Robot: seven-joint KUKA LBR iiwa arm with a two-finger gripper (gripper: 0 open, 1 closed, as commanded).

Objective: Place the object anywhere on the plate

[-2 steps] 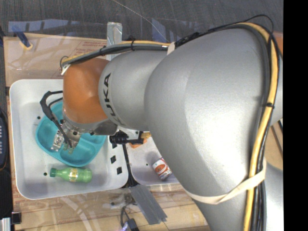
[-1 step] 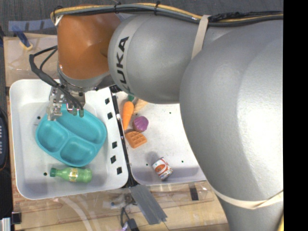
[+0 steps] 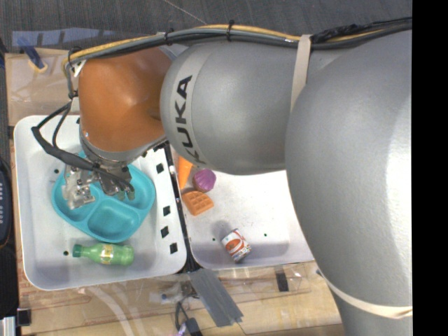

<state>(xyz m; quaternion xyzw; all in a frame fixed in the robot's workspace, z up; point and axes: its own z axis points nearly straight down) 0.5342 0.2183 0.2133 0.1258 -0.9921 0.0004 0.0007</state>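
A turquoise divided plate [image 3: 112, 215] lies in the left bin [image 3: 35, 257]. My gripper [image 3: 94, 184] hangs right over the plate's upper part, its metal fingers down near the plate's surface. I cannot make out any object between them. A green bottle [image 3: 103, 254] lies on its side in the left bin just below the plate. The arm's orange band and grey body cover the upper part of both bins.
In the right bin [image 3: 280, 247] lie a purple piece [image 3: 204, 180], an orange waffle-like piece [image 3: 197, 202], an orange item [image 3: 184, 170] partly under the arm, and a small red and white can [image 3: 235, 245]. The bins' shared wall [image 3: 171, 215] runs between them.
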